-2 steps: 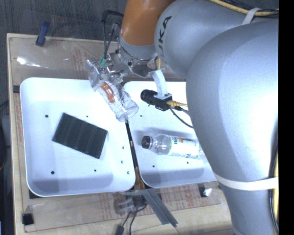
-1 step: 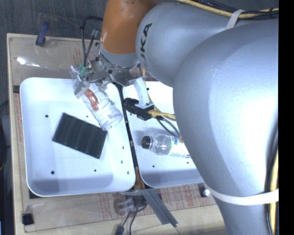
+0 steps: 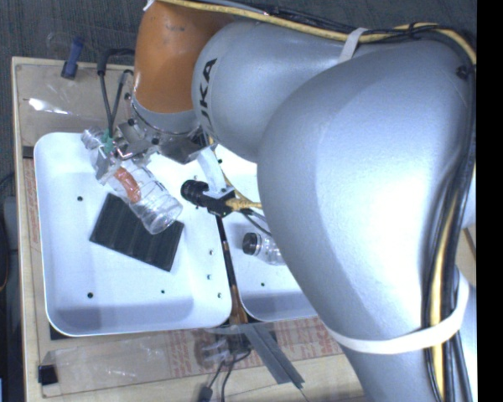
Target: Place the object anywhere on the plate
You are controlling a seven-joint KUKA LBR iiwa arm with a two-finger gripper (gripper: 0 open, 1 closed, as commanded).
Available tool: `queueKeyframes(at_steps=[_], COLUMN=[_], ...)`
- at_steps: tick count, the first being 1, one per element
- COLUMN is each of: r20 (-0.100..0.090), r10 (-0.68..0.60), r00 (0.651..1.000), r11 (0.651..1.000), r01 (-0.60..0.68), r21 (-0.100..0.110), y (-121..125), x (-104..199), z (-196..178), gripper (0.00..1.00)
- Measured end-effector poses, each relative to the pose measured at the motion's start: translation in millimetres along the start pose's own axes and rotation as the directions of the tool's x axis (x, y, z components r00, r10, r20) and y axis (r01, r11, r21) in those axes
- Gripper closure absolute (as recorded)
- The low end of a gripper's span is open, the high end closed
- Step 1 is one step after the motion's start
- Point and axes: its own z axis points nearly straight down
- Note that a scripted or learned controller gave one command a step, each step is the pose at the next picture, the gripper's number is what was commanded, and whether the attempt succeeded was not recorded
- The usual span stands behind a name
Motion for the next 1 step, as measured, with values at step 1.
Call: queueKeyframes(at_steps=[1], r20=[0.003], r10=[-0.294], r00=[0.956], r11=[0.956], r01=[0.294], r21=[-0.005], y=[7.4], x=[9.3], z=[-27.9], gripper=[1.00])
